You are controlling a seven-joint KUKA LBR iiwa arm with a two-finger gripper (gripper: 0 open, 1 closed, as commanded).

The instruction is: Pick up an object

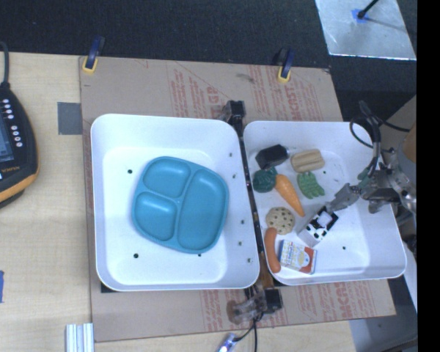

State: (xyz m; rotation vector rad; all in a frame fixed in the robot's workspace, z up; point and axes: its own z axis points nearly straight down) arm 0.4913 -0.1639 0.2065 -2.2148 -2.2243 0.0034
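We see two white bins (106, 196): one holds a blue plate (180, 204); the other an orange carrot (288, 194), tan cookie (280, 218), black-and-white cow (320, 224), and green broccoli (264, 180).

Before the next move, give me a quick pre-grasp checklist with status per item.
1. Claw is over the right bin: ok.
2. A target is near the claw: ok, the black-and-white toy lies just beside its tip.
3. Toy is between the claw's tips: cannot tell, they overlap at this slant.
4. Space around the target: ok on its right, bare bin floor; not ok on its left, the small carton and cookie lie close.
5. Carrot and other food toys are out of the claw's way: ok.
6. Left bin holds the blue divided plate: ok.
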